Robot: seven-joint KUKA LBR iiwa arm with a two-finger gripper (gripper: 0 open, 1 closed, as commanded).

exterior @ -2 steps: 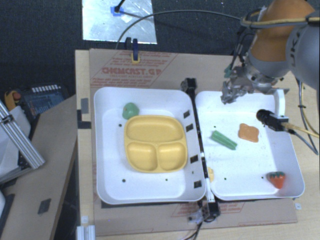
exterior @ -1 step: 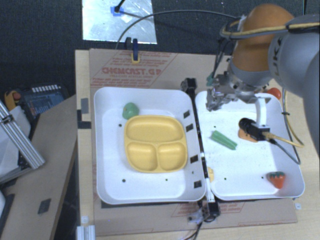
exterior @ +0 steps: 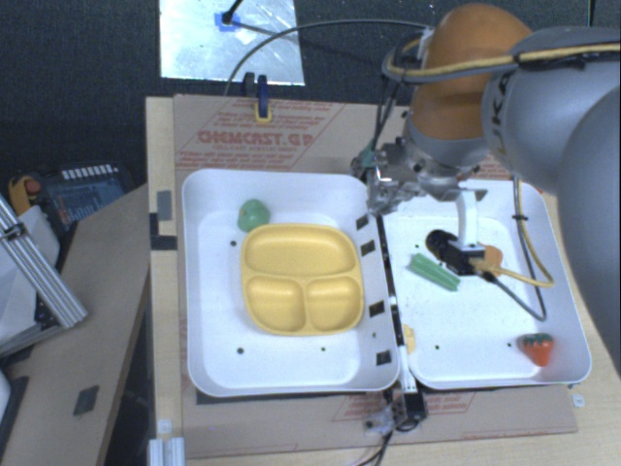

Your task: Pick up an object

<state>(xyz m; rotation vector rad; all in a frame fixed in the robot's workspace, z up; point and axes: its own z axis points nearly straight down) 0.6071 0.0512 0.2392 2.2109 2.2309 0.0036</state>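
The gripper [exterior: 388, 194] hovers off the upper-right corner of the yellow tray [exterior: 301, 278]; open or closed, I cannot tell. The green stick [exterior: 434, 271] lies right of the tray: centre over it, then grip across its width.

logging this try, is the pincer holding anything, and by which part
Cannot tell: the pincer is over the middle divider, too blurred to show any hold.

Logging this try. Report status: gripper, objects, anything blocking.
Gripper above the divider, far end, no object seen in it. Green stick and orange-red piece lie uncovered in right bin. Yellow tray, green ball in left bin.
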